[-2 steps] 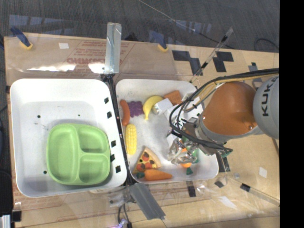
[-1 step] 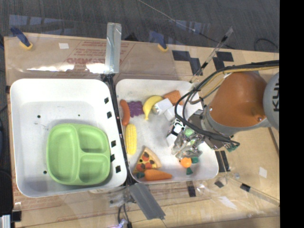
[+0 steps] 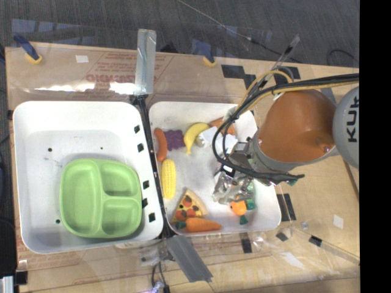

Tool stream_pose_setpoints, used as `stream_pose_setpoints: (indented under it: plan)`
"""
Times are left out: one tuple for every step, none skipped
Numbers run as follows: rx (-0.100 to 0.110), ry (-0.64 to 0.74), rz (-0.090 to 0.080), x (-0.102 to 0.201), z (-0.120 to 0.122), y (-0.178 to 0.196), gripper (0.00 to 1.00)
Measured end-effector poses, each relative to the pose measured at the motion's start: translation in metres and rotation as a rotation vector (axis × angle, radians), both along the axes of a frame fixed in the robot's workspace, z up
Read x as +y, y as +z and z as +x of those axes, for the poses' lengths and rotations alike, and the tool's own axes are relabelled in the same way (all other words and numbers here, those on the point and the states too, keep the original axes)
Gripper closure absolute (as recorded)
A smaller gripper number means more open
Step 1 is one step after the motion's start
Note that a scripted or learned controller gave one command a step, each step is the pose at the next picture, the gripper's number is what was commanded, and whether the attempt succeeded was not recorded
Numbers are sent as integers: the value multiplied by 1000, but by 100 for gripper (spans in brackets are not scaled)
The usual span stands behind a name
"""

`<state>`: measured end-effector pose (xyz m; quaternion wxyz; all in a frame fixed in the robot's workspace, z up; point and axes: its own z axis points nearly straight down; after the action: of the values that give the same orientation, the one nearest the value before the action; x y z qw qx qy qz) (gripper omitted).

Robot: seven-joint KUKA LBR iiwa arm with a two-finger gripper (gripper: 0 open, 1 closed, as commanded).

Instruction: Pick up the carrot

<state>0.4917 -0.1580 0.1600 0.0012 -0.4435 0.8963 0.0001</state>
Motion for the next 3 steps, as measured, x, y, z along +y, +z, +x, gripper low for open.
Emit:
stream_pose_setpoints:
  plan:
    - [1,481,0,-17,9,3,100]
    - [4,671,1,-24,-9,-17,100]
    - [-1,973,-2,19,-14,53,100]
